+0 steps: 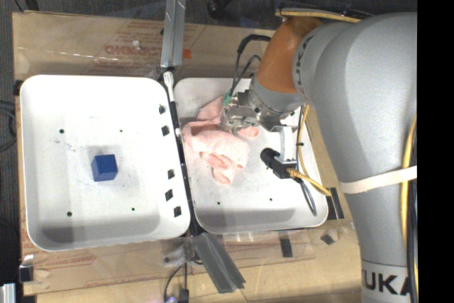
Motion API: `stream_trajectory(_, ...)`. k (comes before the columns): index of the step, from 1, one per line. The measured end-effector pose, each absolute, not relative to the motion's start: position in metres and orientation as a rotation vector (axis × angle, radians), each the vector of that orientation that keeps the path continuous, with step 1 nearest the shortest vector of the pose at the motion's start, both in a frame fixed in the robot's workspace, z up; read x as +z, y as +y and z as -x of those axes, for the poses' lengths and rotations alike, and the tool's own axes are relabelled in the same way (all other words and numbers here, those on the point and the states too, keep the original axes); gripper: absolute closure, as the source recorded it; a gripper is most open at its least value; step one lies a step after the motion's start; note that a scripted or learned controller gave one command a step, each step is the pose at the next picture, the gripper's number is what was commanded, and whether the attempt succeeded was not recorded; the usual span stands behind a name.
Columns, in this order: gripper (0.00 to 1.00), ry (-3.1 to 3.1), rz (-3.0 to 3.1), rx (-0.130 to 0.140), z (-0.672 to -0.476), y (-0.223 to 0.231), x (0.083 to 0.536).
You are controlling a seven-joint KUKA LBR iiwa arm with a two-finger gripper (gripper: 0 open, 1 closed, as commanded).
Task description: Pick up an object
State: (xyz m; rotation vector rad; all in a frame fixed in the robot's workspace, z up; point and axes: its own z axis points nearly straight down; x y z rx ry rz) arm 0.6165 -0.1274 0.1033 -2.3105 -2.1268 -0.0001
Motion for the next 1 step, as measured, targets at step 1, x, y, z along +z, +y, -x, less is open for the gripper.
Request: stream_trajectory(1,1.0,-2.299,2.138,0.002,-0.6422,-0.0948,0.2026)
